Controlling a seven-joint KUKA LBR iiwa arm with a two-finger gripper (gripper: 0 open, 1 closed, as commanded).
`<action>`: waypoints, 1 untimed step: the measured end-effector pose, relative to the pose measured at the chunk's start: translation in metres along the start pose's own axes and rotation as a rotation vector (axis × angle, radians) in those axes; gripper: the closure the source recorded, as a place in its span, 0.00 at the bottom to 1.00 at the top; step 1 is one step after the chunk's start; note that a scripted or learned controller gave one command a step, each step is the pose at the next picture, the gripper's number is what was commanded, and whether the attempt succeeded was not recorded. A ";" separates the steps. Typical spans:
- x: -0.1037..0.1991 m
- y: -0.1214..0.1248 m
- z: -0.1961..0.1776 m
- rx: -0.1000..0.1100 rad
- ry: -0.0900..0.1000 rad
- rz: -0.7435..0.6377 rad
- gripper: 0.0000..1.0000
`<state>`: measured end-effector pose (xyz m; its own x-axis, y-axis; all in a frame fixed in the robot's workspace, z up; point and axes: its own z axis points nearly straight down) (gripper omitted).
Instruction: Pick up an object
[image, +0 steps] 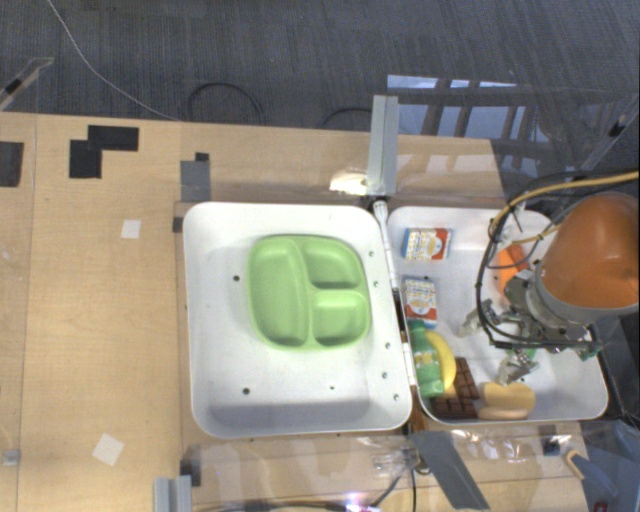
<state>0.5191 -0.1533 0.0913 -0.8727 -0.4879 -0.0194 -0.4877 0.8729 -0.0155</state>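
The robot's claw (518, 368) hangs low in the right bin (590, 405), just above a tan bread roll (506, 400) at the near edge; its grip cannot be made out.

Two bins sit side by side on the bench (90, 340): the left bin (215, 400) holds a divided plate (305, 290) near its middle. In the right bin (590, 395), two small cartons (426, 243) lie along the left wall, one behind the other. In front of them lie a banana (441, 355), a chocolate bar (455, 403) and a bread roll (506, 399).
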 end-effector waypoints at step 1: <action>-0.058 -0.066 0.005 -0.007 0.006 -0.016 0.00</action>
<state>0.6021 -0.1830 0.0889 -0.8650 -0.5016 -0.0128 -0.5015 0.8651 -0.0091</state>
